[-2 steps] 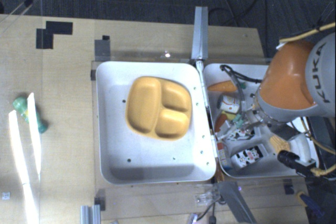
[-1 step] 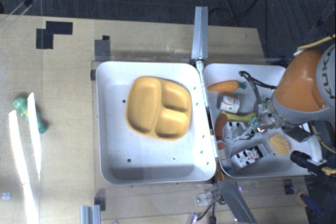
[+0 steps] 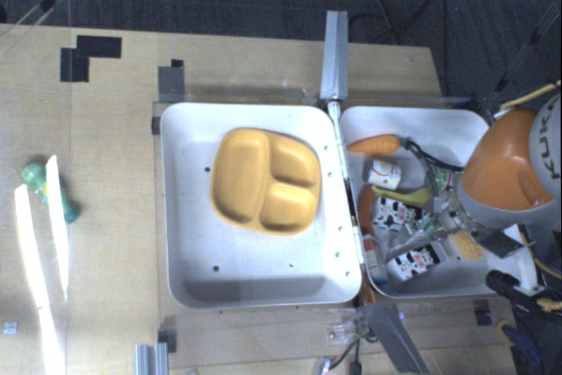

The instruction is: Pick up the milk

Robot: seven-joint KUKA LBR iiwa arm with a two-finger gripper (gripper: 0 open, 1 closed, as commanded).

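Reaching in over the right bin [image 3: 474,120], the arm [image 3: 514,162] hangs its gripper [image 3: 428,228] low among cluttered items; whether it is wide or narrow cannot be told. The milk [image 3: 392,213], judged to be the small black-and-white patterned carton, lies on its side near the bin's left wall, below a carrot [image 3: 375,143] and a yellow-lidded cup [image 3: 385,174]. It likely handles as light, thin-walled and crushable, so a moderate squeeze across its flat sides seems best.

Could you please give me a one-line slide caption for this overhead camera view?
KUKA arm's gripper low in the right bin among a carrot and cartons; yellow divided tray in the left bin.
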